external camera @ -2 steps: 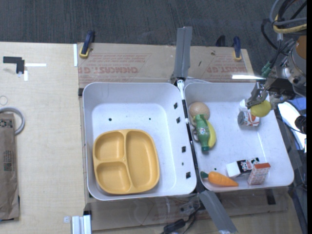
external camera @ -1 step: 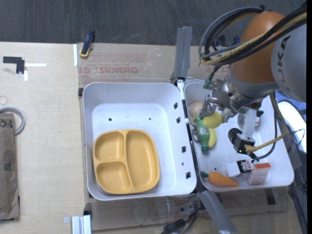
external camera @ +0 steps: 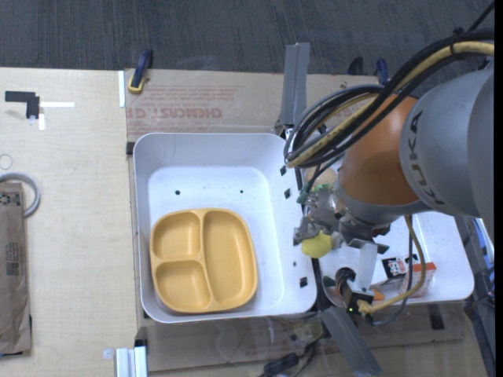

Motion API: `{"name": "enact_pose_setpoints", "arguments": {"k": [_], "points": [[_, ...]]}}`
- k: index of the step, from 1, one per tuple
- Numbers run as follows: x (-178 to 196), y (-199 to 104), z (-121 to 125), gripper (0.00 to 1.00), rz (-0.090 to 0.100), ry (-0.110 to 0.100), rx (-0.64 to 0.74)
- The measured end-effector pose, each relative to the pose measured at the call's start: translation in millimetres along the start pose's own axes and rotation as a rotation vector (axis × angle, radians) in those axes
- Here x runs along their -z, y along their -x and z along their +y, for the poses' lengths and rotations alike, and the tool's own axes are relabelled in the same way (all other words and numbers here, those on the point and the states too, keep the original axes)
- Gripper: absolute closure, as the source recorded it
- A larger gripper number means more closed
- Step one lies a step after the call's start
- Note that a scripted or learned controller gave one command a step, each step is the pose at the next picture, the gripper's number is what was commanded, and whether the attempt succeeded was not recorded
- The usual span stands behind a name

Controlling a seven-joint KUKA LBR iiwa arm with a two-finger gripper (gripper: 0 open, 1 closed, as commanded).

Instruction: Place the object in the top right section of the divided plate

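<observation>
A yellow divided plate [external camera: 203, 259] lies in the left bin [external camera: 157, 163], towards its front left. It has two small sections on its left and one large section on its right. My gripper [external camera: 313, 236] hangs over the wall between the two bins, to the right of the plate. It is shut on a small yellow rounded object [external camera: 317, 247], which shows just below the metal fingers [external camera: 306, 231]. The grey and orange arm covers most of the right bin.
In the right bin [external camera: 452, 285], an orange, white and black packet [external camera: 406, 270] lies near the front. Something small and green [external camera: 321, 188] peeks out beside the arm. A brown paper bag [external camera: 12, 265] lies on the bench at the far left.
</observation>
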State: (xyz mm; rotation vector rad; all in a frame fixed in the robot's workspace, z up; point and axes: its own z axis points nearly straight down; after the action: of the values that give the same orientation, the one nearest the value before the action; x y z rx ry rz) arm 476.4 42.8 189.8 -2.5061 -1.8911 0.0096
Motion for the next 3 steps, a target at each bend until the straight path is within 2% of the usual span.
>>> {"name": "enact_pose_setpoints", "arguments": {"k": [1, 3], "points": [[-54.2, -13.7, 1.6, 1.00, -0.020, 0.029, -0.119], [-62.9, -19.6, 3.2, 1.00, -0.027, 0.039, -0.206]]}}
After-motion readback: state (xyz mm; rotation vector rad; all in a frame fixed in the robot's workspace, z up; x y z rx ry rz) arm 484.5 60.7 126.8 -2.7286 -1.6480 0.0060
